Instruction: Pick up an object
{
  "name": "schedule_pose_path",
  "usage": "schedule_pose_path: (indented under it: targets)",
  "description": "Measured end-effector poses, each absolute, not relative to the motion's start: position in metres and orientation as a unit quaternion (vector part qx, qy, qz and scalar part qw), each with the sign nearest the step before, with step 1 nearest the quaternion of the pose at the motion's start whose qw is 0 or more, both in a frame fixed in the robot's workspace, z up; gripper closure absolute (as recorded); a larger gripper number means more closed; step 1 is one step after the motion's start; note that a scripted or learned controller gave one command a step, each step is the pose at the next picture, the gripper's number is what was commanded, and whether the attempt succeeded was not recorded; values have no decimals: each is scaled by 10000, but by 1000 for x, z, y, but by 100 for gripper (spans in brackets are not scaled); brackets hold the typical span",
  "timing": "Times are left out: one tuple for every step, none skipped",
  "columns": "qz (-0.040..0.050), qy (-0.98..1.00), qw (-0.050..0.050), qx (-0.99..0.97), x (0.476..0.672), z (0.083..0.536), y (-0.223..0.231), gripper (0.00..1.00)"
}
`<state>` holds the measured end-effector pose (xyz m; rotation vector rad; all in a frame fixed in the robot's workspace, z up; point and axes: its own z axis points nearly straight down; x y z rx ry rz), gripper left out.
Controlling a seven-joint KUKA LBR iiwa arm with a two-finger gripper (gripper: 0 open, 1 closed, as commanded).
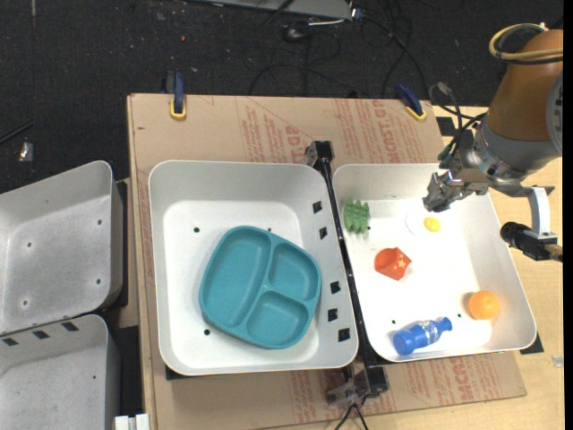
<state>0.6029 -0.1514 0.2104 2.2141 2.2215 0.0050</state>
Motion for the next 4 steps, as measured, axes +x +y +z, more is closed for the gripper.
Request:
schedule_pose_path:
  targets:
    - [16,7083,28,7059,613,258,-152,100]
    - [5,7100,-8,7042,603,254,-89,100]
    - [3,7099,-7,7043,590,259,-33,100]
    - [-6,7098,-19,7044,566,249,19,100]
